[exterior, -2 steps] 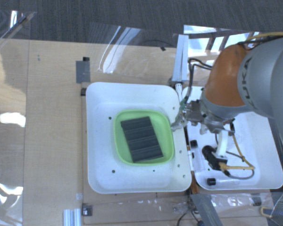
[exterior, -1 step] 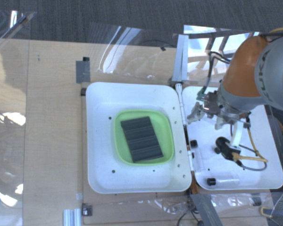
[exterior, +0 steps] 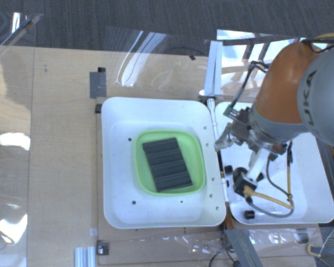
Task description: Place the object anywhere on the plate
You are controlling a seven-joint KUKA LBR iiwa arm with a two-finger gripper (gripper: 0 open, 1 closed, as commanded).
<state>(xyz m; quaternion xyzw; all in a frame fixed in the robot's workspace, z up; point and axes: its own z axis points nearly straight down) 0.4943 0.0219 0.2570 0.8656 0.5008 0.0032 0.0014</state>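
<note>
A dark grey ridged block [exterior: 166, 164] lies flat on the green square plate [exterior: 141, 171] in the middle of the left bin. It lies slightly turned and nothing touches it. My gripper [exterior: 228, 139] hangs over the left edge of the right bin, close to the divider between the bins and to the right of the plate. The wrist and the orange band [exterior: 281, 88] cover most of it. I see nothing held in it.
The left bin [exterior: 117, 204] has bare white floor all around the plate. The right bin [exterior: 317, 204] lies mostly under the arm. An upright grey metal post [exterior: 214, 68] stands behind the bins at the divider, and a small grey bracket [exterior: 98, 83] sits on the bench at back left.
</note>
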